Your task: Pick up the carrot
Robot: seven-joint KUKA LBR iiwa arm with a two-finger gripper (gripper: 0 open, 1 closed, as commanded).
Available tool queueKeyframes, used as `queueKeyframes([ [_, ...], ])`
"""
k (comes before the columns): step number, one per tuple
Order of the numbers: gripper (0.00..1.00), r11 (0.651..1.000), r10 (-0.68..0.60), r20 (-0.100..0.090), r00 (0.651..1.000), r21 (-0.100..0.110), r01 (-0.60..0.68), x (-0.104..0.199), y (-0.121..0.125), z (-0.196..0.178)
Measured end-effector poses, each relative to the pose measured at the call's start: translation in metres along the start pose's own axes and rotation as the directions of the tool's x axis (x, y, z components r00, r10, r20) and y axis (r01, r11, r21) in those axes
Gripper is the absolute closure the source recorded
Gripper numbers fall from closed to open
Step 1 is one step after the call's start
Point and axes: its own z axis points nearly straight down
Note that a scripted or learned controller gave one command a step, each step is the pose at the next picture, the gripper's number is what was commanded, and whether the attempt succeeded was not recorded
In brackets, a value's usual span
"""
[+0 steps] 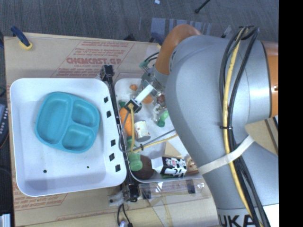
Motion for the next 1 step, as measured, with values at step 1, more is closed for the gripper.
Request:
queueKeyframes([
  [1,0.00,0.983,0.183,-0.006,0.983,-0.006,-0.183,-0.0173,-0.0933,-0.1023],
])
